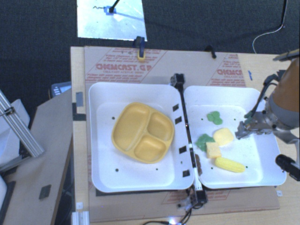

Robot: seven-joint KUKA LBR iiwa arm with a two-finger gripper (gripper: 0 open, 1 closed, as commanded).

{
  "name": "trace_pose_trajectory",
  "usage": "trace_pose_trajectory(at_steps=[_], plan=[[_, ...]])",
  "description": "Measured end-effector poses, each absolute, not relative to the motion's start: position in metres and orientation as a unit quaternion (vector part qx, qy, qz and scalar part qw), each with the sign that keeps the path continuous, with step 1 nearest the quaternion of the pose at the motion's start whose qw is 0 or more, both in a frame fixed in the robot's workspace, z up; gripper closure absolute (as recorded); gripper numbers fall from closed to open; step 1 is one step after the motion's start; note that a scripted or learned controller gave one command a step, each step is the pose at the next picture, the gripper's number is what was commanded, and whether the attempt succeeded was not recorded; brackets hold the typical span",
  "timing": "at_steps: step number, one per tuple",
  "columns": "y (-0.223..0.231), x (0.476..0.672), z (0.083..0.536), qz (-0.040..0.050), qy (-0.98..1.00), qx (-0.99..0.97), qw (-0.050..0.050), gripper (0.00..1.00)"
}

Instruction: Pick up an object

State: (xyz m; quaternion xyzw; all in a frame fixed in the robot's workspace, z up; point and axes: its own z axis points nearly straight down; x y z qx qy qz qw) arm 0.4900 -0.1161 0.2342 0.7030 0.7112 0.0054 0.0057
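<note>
Your end effector point(242, 131) hangs low in the right bin point(267, 172); I cannot tell its state. Just left of it, the disc point(223, 136), cube point(213, 150), leaf point(204, 140) and corn point(229, 164) crowd together, so a descent could nudge neighbours or close on nothing.

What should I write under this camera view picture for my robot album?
Robot gripper hovers beside toy food in the right bin; a yellow tray sits in the left bin.

Grey arm point(286, 95) reaching in from the right, wrist lowered — gripper point(240, 131) pointing left
</note>
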Motion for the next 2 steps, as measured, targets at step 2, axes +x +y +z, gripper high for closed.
trace_pose_trajectory(at_steps=[2], plan=[[0.028, 0.637, 0.364, 0.0053, 0.711, 0.703, 0.004, 1.00]])
